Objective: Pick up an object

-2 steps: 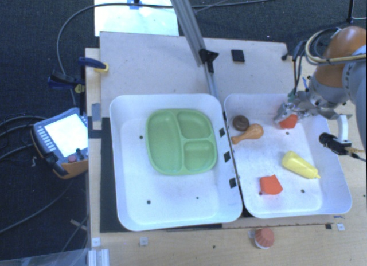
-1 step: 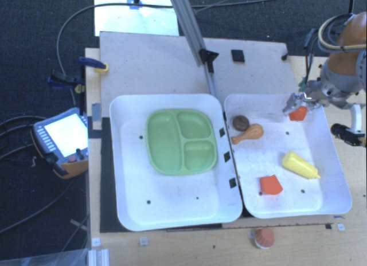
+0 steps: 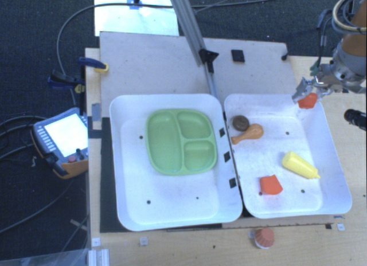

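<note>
Tool [image 3: 308, 94] grips an orange block [image 3: 308, 101] above the right bin's [image 3: 332, 144] far corner.

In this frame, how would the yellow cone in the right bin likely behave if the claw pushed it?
The yellow cone lies on its side, so it would probably roll in a curve. It looks like a light toy and may skid on the smooth right bin.

A divided plate [image 3: 181, 141] sits mid left bin [image 3: 132, 202]. In the right bin [image 3: 332, 196]: a wooden pestle [image 3: 246, 132] near its left edge, a cone [image 3: 299, 164] right, a block [image 3: 270, 184] toward its front edge.
</note>
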### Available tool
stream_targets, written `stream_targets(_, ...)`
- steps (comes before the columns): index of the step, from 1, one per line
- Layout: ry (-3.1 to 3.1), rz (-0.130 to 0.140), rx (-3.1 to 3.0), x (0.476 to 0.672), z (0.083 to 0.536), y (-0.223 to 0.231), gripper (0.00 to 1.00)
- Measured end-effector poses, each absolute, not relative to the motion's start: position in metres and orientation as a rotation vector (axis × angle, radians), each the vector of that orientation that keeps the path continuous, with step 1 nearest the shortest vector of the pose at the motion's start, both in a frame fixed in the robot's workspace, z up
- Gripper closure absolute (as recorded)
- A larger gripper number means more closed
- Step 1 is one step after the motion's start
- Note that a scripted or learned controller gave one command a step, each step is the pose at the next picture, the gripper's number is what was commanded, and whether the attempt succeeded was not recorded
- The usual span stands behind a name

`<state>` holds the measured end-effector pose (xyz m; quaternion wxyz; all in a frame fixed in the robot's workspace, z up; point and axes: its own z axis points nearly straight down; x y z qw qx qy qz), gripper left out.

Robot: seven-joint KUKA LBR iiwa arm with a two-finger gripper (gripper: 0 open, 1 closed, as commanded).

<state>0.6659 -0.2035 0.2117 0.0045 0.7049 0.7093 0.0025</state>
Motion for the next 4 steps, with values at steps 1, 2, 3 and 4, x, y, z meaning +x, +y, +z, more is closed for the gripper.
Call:
stream_targets(1,2.224,0.007,2.207,0.661,0.273,-0.198,1.00)
stream_targets(2,2.232,0.002,2.212,0.638,0.257,-0.153,1.00)
stream_targets(3,2.232,0.002,2.212,0.618,0.263,-0.105,1.00)
stream_targets(4,2.233,0.003,2.212,0.601,0.265,-0.059,1.00)
